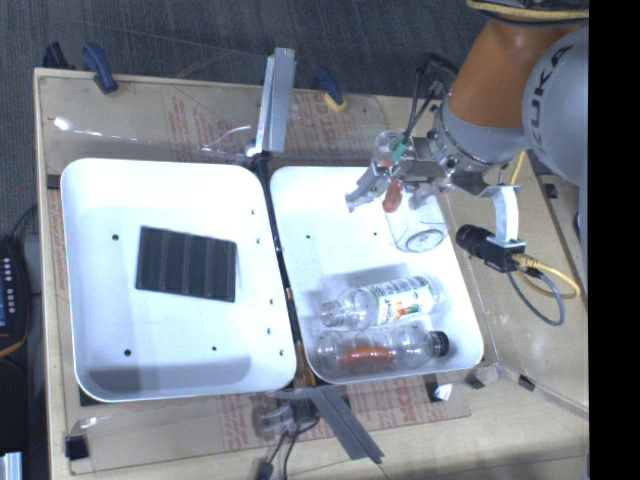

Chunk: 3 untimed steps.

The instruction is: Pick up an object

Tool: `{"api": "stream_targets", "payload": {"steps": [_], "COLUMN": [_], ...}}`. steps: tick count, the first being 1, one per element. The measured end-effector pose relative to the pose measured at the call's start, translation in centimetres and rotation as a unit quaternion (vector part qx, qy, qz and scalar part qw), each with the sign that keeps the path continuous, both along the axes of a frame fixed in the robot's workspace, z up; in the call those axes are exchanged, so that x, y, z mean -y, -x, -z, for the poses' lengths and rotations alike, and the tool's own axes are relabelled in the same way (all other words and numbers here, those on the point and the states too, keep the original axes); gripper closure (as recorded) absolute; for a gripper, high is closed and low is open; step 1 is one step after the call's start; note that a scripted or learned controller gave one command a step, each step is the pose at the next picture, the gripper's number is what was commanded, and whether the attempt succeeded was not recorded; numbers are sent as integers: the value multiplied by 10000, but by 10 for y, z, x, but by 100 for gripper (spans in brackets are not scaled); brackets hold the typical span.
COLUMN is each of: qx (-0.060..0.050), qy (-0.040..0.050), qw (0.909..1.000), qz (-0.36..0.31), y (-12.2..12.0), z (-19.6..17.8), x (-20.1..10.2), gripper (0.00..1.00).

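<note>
Honestly, the tool hangs over the far end of the right bin with a clear glass seemingly pinched between its fingers. I'd lift slow and straight, since glass slips; two bottles lie near.
</note>
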<state>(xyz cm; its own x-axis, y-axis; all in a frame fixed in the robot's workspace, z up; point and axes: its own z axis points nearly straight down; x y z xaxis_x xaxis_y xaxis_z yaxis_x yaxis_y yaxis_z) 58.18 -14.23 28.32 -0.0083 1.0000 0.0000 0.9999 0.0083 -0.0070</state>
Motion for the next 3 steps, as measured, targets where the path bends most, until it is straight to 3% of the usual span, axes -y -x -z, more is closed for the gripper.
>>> {"api": "stream_targets", "payload": {"steps": [1,3], "qx": [-4,0], "qy": [-4,-16], "qw": [10000,9995], "qz": [-34,-314], "y": [30,25], "z": [107,122], "x": [64,66], "gripper": [0,0]}}
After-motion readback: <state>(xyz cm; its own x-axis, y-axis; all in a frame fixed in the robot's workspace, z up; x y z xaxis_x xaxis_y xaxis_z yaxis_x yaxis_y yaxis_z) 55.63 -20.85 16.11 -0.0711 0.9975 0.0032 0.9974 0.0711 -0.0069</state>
